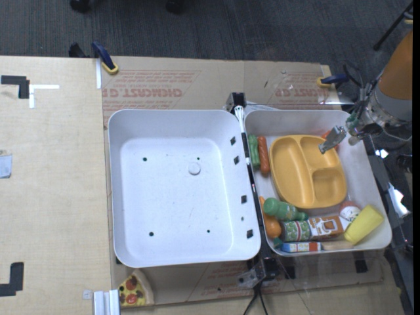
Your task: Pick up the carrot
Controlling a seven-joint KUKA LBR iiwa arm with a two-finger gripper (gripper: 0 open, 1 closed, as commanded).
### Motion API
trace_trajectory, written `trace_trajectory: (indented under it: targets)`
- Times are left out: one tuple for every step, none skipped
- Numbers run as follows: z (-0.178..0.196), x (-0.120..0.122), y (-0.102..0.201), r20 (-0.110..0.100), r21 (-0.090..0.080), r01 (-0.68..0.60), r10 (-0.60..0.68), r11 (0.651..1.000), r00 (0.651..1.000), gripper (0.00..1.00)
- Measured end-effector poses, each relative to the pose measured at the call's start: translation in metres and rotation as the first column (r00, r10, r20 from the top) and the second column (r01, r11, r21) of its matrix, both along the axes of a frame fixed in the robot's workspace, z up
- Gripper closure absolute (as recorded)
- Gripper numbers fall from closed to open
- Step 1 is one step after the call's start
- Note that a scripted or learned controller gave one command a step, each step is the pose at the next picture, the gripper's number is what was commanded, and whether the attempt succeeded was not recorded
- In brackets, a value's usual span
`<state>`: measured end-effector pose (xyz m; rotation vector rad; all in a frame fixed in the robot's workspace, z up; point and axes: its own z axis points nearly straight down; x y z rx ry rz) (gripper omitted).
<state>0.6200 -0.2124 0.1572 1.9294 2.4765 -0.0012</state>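
The carrot [264, 155], a short orange stick, lies along the left wall of the right bin [377, 189], beside a thin green item [253, 152]. It sits just left of a yellow divided plate [308, 172]. My gripper [331, 140] hangs over the plate's far right rim, well to the right of the carrot and apart from it. Nothing is seen in its grasp.
Along the right bin's near side lie a green vegetable [283, 210], a small orange ball [272, 228], a labelled bottle [314, 228], a flat carton [303, 247] and a yellow block [363, 225]. The left bin [118, 176] stands alongside. A toy pizza slice [133, 291] lies on the bench in front.
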Motion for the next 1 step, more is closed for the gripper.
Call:
trace_trajectory:
  targets:
    - [-0.0657, 0.0408, -0.0023, -0.003, 0.010, 0.024, -0.024, 1.000, 1.000, 0.00]
